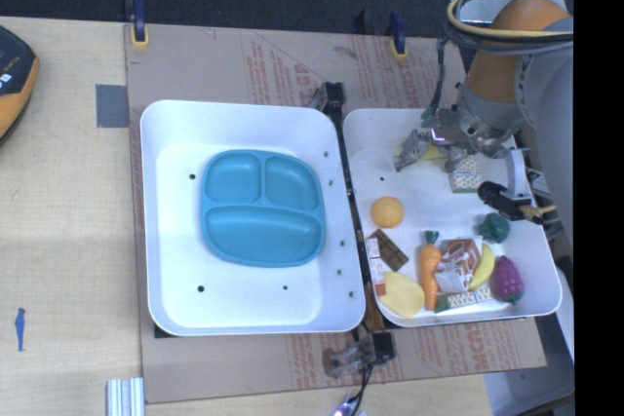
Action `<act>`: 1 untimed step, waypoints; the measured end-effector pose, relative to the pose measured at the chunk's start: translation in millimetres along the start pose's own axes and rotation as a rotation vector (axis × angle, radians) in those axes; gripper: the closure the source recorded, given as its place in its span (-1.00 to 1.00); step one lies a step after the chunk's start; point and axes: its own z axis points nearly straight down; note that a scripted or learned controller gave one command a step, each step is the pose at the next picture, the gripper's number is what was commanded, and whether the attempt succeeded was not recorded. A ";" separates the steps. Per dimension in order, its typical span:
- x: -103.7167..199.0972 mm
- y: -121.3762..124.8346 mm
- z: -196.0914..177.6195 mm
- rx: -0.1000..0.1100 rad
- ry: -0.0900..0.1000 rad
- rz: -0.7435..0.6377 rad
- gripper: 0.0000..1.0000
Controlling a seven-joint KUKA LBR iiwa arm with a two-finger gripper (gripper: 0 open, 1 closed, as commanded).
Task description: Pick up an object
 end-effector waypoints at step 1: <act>-17.3 1.9 -82.5 -0.033 -0.008 -0.001 -1.00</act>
